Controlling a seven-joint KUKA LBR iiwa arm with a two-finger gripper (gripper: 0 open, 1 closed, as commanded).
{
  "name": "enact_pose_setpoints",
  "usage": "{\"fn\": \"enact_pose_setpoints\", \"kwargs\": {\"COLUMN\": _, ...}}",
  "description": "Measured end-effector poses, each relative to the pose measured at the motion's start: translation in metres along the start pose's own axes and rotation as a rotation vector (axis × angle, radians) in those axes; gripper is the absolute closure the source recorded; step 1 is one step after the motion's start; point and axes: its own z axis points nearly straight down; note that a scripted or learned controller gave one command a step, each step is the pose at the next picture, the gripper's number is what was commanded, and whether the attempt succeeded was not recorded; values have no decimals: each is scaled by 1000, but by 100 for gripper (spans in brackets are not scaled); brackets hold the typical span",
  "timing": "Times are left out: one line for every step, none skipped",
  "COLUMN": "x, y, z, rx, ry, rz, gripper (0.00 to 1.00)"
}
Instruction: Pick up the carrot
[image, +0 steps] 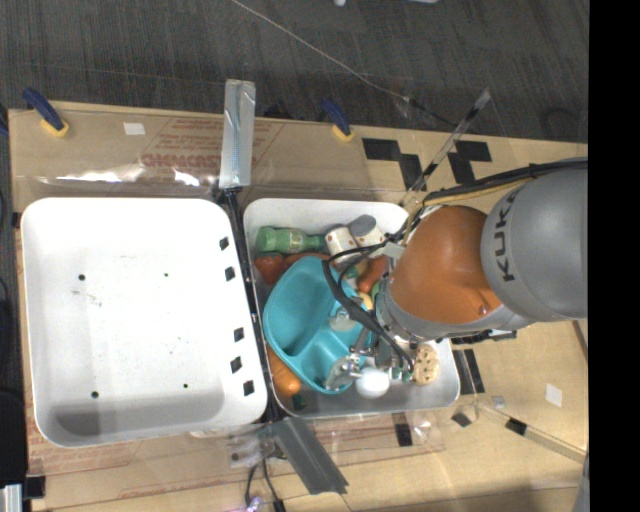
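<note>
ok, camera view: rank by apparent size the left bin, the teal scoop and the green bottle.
1. left bin, by far the largest.
2. teal scoop, partly covered by the arm.
3. green bottle, smallest.
The arm hides part of the scoop, but the order looks safe.

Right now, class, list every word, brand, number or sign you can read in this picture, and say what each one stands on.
"KU": white letters, sideways, on the grey arm; the rest is cut off.
Red print on the cardboard sheet behind the bins: too blurred to read.
Green bottle: no label can be read.
</note>
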Motion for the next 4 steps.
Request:
{"fn": "enact_pose_setpoints", "kwargs": {"x": -39, "y": -63, "z": 14, "rx": -10, "ry": 28, "rz": 390, "gripper": 0}}
{"fn": "enact_pose_setpoints", "kwargs": {"x": -39, "y": -61, "z": 3, "rx": -11, "ry": 37, "rz": 382, "gripper": 100}}
{"fn": "enact_pose_setpoints", "kwargs": {"x": -80, "y": -55, "z": -64, "rx": -10, "ry": 32, "rz": 103, "gripper": 100}}
{"fn": "enact_pose_setpoints", "kwargs": {"x": -108, "y": -41, "z": -89, "rx": -15, "ry": 31, "rz": -192, "gripper": 100}}
